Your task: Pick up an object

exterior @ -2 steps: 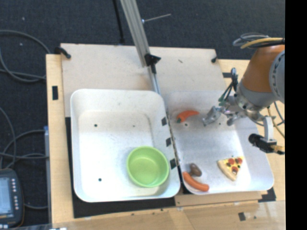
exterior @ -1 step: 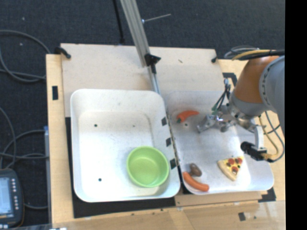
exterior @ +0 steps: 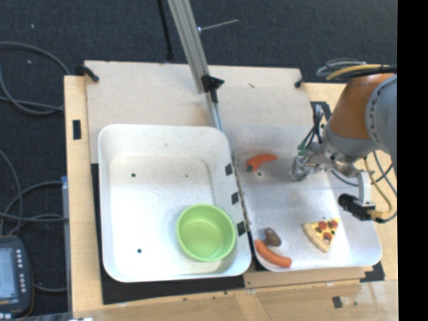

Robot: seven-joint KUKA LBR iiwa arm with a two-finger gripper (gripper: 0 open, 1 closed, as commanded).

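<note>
In the right bin (exterior: 287, 199) lie an orange carrot-like piece (exterior: 261, 160) near the back left, a pizza slice (exterior: 322, 233) at the front right, a small brown lump (exterior: 272, 236) and an orange-red sausage (exterior: 273, 255) at the front left. My gripper (exterior: 299, 170) is low over the bin's middle back, to the right of the carrot piece and apart from it. Nothing shows between its tips. A green bowl (exterior: 206, 231) sits in the left bin (exterior: 134, 199) at its front right.
A slanted metal post (exterior: 194, 45) rises from the back between the bins. The arm's orange band (exterior: 354, 109) and cables (exterior: 374, 199) hang over the right bin's far right side. Wooden bench edges surround both bins.
</note>
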